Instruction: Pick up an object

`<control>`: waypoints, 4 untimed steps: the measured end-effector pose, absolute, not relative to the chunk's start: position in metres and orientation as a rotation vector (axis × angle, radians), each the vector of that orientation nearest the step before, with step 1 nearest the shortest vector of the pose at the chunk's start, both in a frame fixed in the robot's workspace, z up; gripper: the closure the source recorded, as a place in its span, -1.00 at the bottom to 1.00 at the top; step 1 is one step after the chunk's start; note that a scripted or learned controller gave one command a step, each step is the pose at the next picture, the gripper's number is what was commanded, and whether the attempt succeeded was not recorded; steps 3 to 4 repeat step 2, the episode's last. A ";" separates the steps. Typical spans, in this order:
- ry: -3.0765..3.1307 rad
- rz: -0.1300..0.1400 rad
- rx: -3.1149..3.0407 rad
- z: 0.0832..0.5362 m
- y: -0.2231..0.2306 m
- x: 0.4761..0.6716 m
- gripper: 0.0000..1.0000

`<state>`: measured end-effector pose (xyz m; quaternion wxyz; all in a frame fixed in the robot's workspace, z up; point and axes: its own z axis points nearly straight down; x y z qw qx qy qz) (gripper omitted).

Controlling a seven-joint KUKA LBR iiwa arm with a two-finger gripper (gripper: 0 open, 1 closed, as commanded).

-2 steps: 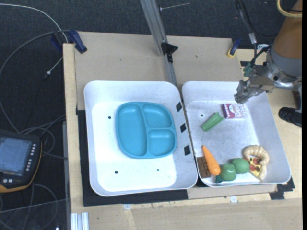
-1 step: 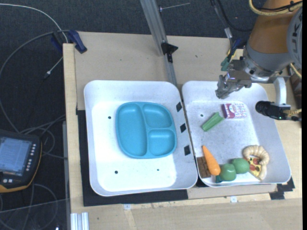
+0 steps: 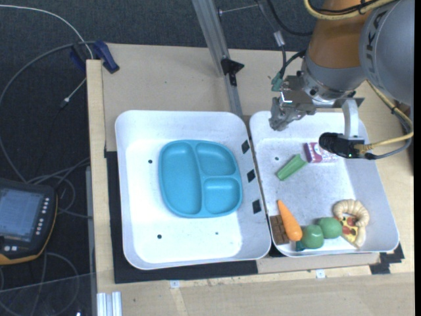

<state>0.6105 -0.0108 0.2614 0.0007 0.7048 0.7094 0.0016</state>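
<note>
- My claw (image 3: 284,118) hangs over the right bin's (image 3: 329,189) far-left corner; I cannot tell its state, and it holds nothing.
- Step: approach. Next I should descend on the green cylinder (image 3: 290,167), mid-bin.
- Count: two bins, one blue tray (image 3: 199,178), one carrot (image 3: 289,220).

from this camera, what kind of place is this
Likely a robot lab bench for pick trials: two white bins on a board, toy food such as a carrot, and loose cables on the floor.
</note>
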 end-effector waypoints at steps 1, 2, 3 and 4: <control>2.226 0.006 2.213 0.262 0.039 0.635 1.00; 2.227 0.003 2.215 0.236 0.083 0.655 1.00; 2.227 0.003 2.215 0.236 0.083 0.655 1.00; 2.227 0.003 2.215 0.236 0.083 0.655 1.00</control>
